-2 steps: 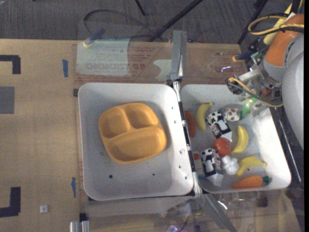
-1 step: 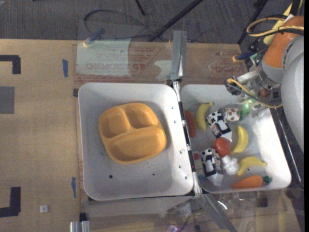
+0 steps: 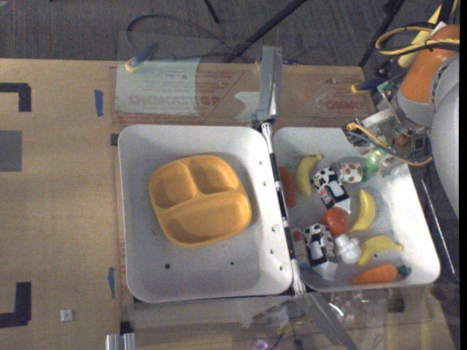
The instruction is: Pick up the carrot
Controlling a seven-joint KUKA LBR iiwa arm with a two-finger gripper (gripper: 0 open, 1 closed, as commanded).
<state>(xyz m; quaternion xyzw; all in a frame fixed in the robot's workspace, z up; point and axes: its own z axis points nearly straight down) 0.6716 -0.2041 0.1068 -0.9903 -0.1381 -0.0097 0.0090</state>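
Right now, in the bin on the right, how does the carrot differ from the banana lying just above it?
The carrot is orange with a green tip at its right end; the banana is plain yellow. The carrot is straight and tapered, while the banana is curved. The carrot sits nearest the bin's front edge, with the banana just behind it. Both look like small toy foods lying flat in the same white bin.

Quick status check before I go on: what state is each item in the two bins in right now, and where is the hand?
carrot: lying flat near the right bin's front edge, untouched
orange plate: upright in the left bin, nothing in its sections
three bananas: lying loose in the right bin
tomato: resting among the toys
hand: over the right bin's far corner, away from the carrot
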